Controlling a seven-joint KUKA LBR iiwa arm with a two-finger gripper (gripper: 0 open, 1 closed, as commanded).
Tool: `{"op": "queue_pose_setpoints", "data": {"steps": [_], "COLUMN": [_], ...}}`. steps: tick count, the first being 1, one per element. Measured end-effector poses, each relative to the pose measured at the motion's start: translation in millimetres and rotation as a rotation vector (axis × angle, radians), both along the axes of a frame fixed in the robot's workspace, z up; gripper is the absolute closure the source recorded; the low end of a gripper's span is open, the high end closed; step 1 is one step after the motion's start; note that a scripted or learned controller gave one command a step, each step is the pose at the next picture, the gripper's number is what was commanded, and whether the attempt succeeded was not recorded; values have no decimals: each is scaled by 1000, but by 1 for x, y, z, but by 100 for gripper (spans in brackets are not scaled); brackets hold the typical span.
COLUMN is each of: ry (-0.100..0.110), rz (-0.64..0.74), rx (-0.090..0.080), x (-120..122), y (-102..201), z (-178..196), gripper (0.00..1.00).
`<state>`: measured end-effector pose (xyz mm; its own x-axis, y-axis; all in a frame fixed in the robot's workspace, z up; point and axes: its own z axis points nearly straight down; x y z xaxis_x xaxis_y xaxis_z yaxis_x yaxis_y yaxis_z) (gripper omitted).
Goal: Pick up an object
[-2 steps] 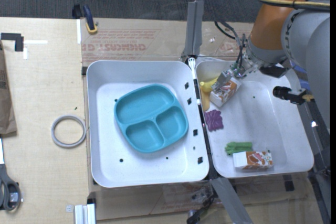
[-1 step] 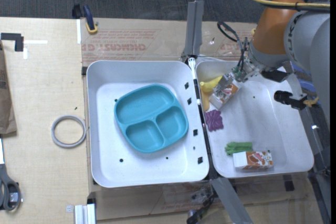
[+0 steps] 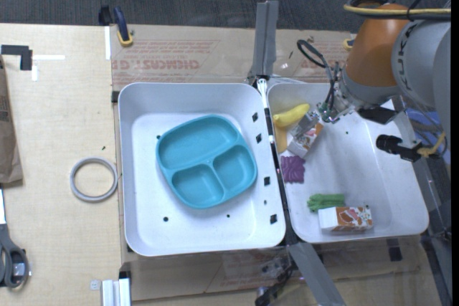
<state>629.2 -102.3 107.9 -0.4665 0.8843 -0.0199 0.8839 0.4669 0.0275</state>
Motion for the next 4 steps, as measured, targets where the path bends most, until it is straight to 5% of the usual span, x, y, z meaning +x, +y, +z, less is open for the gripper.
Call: {"op": "queue_pose_setpoints", "data": {"steps": [1,2,3,4], "ry": [-12,-12,34,35], "rz": [-3,-3,149,72], "rx": [-5,-5,2,2], "x": [3,3,-48,-26], "y": [-3,-3,37,-2], "z": [13,13,84,43], "gripper": [100,0,0,0]}}
